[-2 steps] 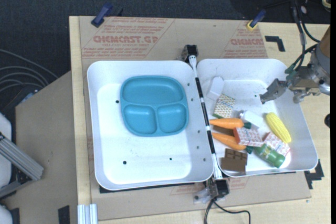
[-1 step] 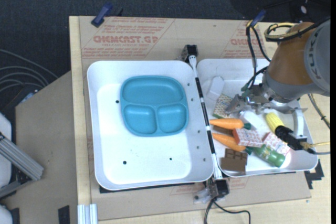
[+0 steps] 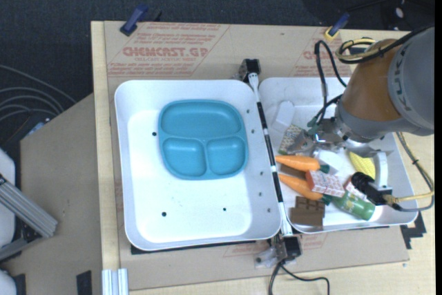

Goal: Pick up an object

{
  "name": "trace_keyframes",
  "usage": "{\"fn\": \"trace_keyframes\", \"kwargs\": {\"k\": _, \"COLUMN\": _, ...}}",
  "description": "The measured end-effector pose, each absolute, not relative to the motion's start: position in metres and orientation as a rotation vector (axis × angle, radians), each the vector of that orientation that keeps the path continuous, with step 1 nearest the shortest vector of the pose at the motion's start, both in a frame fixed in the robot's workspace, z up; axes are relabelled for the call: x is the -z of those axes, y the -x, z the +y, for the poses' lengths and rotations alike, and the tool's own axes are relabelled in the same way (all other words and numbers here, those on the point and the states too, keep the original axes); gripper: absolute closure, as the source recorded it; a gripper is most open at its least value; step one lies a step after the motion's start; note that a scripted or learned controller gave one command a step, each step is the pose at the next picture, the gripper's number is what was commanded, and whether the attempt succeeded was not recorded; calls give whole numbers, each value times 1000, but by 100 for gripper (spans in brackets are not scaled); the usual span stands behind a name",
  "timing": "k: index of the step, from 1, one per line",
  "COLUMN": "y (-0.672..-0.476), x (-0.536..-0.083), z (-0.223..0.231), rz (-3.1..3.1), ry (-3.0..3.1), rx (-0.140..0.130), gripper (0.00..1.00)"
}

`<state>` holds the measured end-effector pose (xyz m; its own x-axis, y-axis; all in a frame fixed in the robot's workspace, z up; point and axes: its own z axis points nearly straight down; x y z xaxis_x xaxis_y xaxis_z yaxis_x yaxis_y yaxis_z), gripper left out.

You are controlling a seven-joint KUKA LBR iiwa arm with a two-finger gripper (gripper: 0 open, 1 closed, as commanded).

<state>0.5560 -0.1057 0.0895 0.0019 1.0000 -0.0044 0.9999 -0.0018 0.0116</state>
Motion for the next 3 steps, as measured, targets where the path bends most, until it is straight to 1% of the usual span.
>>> {"fn": "trace_keyframes", "kwargs": {"k": 1, "y": -557, "x": -100, "z": -105, "rz": 2211, "ry": -2214, "rx": -12, "gripper": 100}}
{"fn": "trace_keyframes", "kwargs": {"k": 2, "y": -557, "x": -100, "z": -105, "rz": 2211, "ry": -2214, "rx": -12, "gripper": 0}}
{"fn": "trace_keyframes", "kwargs": {"k": 3, "y": -557, "x": -110, "z": -104, "rz": 2210, "ry": -2214, "rx": -14, "gripper": 100}}
